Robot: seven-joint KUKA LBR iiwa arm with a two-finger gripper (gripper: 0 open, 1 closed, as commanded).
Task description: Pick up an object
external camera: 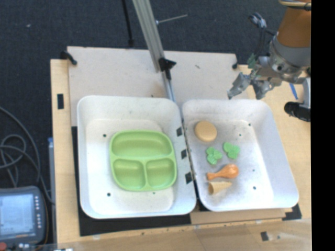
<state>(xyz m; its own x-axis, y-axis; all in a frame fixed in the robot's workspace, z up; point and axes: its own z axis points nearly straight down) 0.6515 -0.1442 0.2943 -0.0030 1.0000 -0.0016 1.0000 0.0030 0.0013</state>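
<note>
Gripper [250, 88] hangs with fingers apart, nothing in it, so we're pre-grasp. Next it drops toward the tan bun [205, 130] below-left of it.

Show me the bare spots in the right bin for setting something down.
In the right bin, bare floor runs along the right wall, past the green pieces. The middle-left is crowded: tan disc, orange drumstick, cone.

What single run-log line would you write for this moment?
phase: approach | gripper: open, above right bin's far rim, holding nothing | right bin: bun, two green pieces, drumstick, cone | left bin: green divided plate
</note>
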